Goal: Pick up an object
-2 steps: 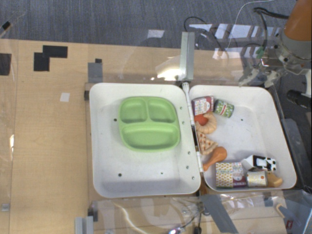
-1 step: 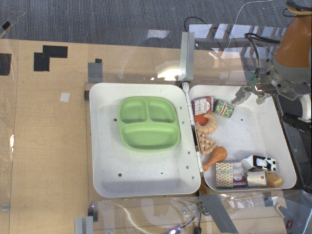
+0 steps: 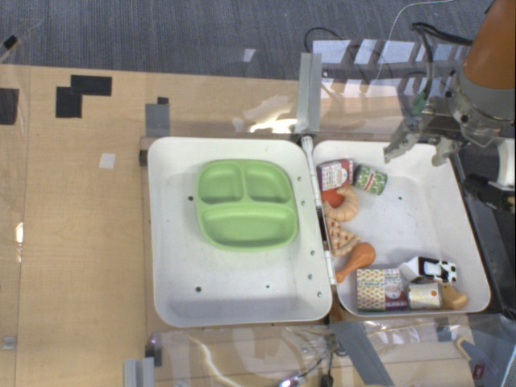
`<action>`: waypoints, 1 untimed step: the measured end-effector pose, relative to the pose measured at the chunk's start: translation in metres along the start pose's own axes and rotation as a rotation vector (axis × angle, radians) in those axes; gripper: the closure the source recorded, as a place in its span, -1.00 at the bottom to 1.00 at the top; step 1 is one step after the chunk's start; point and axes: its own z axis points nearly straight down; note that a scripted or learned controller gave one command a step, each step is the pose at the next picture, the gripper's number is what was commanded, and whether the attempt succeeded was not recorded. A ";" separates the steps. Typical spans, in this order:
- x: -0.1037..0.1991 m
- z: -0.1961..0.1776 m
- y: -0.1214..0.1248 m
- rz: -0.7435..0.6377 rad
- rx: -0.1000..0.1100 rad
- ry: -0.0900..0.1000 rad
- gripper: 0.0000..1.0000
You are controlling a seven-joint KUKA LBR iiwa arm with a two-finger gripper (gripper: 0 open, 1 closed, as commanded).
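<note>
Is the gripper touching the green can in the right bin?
Apart. The camera view shows bare white bin floor between the open gripper and the green can.

A single fixed camera looks down at a slant from above the pale wooden bench (image 3: pixel 72 240), framing two shallow white plastic bins (image 3: pixel 173 297) centrally, with dark grey carpet (image 3: pixel 201 14) toward twelve o'clock.
</note>
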 end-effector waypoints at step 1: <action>-0.014 0.108 0.062 -0.085 0.003 0.000 -1.00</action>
